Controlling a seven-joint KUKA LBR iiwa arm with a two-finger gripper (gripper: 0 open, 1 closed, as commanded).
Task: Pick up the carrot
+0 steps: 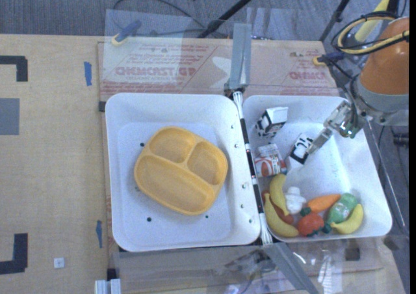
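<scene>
**A:** Camera view, quick pass. Where's the carrot (pixel 323 202)?

**B:** Right bin (pixel 364 175), near its front edge, in the pile of toy food. Small orange cone, thick end toward the green item (pixel 342 209), tip pointing left toward a white piece (pixel 294 200). Long axis runs roughly left-right in the view, tilted up slightly at the thick end.

**A:** Neighbours?

**B:** Crowded. Red tomato-like piece (pixel 311 224) just below its tip, bananas (pixel 278 211) on the left, another yellow banana (pixel 351 221) curling under the green item. Looks like it's touching the white piece and the green one; can't be certain.

**A:** And your hand?

**B:** My gripper (pixel 311 146) is over the middle of the same bin, just beside a small black-and-white carton (pixel 300 148). The carrot lies toward the front of the bin from me, a little to the right in the view. Apart, not touching.

**A:** Fingers?

**B:** Can't tell if I'm open or closed; too small and blurred. Nothing visibly held.

**A:** So the move?

**B:** My judgement: travel forward over the pile, turn to close across the carrot's narrow width, drop straight down. Risk is nudging the green item or tomato instead.
</scene>
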